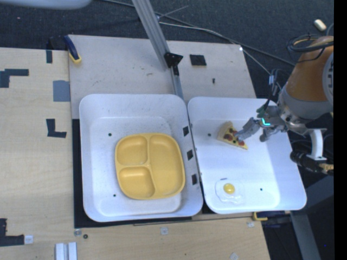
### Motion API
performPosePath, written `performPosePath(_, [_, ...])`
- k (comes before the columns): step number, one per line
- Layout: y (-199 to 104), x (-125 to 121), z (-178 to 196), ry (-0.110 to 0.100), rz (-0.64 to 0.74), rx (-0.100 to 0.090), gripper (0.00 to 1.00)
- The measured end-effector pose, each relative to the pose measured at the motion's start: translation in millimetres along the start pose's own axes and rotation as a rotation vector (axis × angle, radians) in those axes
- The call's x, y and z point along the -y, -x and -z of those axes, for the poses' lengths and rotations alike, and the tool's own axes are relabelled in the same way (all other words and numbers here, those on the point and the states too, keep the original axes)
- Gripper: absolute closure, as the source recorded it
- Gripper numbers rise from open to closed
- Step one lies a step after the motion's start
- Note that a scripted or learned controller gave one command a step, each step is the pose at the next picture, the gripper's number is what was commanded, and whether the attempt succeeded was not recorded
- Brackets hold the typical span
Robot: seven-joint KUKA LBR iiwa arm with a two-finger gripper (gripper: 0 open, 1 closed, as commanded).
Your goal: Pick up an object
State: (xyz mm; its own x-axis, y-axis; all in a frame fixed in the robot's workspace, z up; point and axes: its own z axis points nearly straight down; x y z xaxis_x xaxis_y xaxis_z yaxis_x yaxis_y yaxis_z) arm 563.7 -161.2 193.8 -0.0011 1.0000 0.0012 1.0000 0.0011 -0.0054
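**Status: Approach Stage, No Grasp Established**

Progress. The task is judged to be at an early stage. No object has been lifted. All items rest on the floors of the two white bins. The right bin (282, 196) contains a toy pizza slice (232, 135) near its upper middle and a toy fried egg (228, 190) near its front edge. The left bin (89, 145) contains a yellow divided plate (150, 166). The pizza slice is the likely target, as it lies closest to the tool. Remaining steps: close on the object, secure it, raise it clear of the bin.

Arm pose. The arm (309, 88) enters from the right side of the desk (119, 69), its orange band above the right bin's far corner. The wrist is angled downward and to the left. The gripper (250, 130) sits low over the right bin, just beside the right end of the pizza slice, possibly touching it.

Jaws. The jaws appear parted, with two dark fingers spread toward the slice. Nothing is seen between them. Contact with the slice cannot be confirmed at this resolution.
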Motion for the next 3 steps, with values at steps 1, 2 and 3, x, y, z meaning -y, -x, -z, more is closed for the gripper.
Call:
performPosePath(1, [0.0,-1.0,1.5,0.004,0.001,0.001,0.00])
performPosePath(2, [1.0,-1.6,-63.2,-0.002,0.000,0.001,0.00])
performPosePath(3, [1.5,-2.8,-109.0,0.007,-0.001,0.004,0.00])
